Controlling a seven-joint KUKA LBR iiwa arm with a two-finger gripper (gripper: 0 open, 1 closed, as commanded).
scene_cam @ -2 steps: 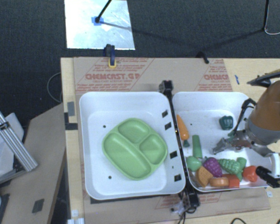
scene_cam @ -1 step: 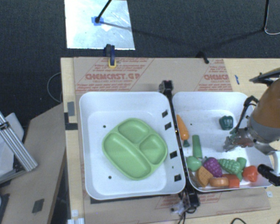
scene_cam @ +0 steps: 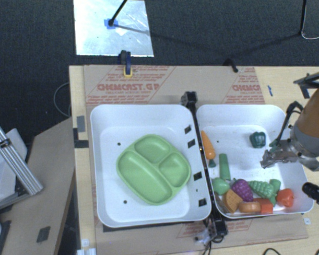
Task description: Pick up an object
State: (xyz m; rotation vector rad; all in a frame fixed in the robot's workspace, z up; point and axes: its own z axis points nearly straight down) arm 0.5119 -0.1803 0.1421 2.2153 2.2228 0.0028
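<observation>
**Inspector:** Two white bins are seen side by side on the desk (scene_cam: 163, 77). What is recorded at the near edge?

**Assistant:** A heap of toy food is noted along the near wall of the right bin (scene_cam: 241, 113): a red tomato (scene_cam: 285, 197) at the right, an orange-brown piece (scene_cam: 250, 206) and a red block (scene_cam: 265, 207) beside it, an orange wedge (scene_cam: 232, 199), a purple grape bunch (scene_cam: 242, 189), a green ridged piece (scene_cam: 262, 188) and a rounded green item (scene_cam: 220, 186). All are packed together, touching or nearly so.

**Inspector:** And farther in?

**Assistant:** A green stick-like vegetable (scene_cam: 224, 166) is found upright in the picture above the heap, and an orange carrot (scene_cam: 207, 144) lies against the left wall. A dark green pepper (scene_cam: 257, 140) stands alone toward the far right part of that bin.

**Inspector:** The tool?

**Assistant:** The tool (scene_cam: 273, 158) is placed over the right bin, between the pepper and the heap, apart from both. Nothing is seen between its fingers; whether they are apart or together cannot be told.

**Inspector:** The left bin?

**Assistant:** A light green divided plate (scene_cam: 153, 169) is recorded at the middle of the left bin (scene_cam: 138, 117). Beyond both, a silvery sheet (scene_cam: 114, 26) lies on dark floor.
</observation>
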